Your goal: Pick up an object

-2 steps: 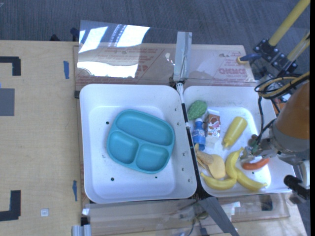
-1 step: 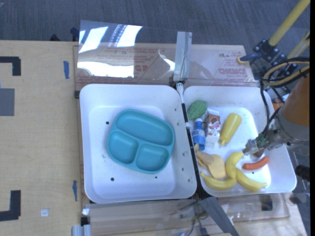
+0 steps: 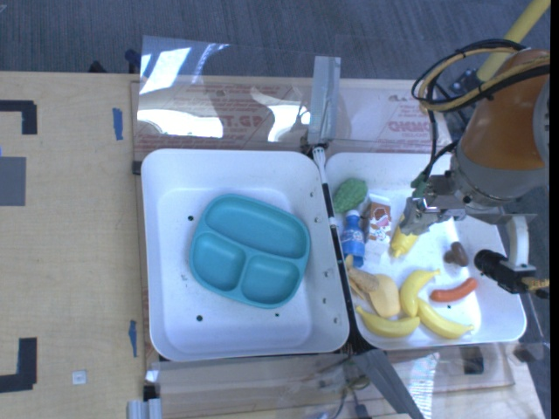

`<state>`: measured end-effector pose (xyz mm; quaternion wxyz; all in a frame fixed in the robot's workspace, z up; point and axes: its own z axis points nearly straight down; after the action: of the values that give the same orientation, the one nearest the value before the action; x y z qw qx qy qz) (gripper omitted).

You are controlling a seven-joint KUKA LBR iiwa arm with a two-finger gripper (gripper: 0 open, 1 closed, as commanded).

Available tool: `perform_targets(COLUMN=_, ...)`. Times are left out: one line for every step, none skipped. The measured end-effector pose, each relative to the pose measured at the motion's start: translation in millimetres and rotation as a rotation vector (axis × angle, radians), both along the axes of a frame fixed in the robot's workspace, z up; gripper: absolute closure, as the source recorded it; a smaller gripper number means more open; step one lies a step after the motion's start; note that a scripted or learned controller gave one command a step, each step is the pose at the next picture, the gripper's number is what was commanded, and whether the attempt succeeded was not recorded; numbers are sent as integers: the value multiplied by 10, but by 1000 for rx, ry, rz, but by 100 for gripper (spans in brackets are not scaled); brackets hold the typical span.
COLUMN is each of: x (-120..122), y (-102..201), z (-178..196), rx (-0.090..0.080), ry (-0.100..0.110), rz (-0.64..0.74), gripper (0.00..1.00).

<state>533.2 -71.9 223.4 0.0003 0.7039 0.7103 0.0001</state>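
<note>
Camera view from above: in the right bin (image 3: pixel 515 321), the claw (image 3: pixel 417 219) appears closed on a small yellow object (image 3: pixel 402 241) just right of the blue bottle (image 3: pixel 353 238), so lifting straight up seems next.
</note>
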Motion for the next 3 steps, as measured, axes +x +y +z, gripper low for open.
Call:
perform_targets(x=-70, y=-403, z=-1314, rx=0, ry=3, rz=-36, gripper=100)
perform_targets(x=-74, y=-396, z=-1324, rx=1, ry=5, rz=-35, gripper=0)
perform_targets(x=662, y=-387, z=-1370, rx=-2, ry=-5, rz=-148, gripper=0)
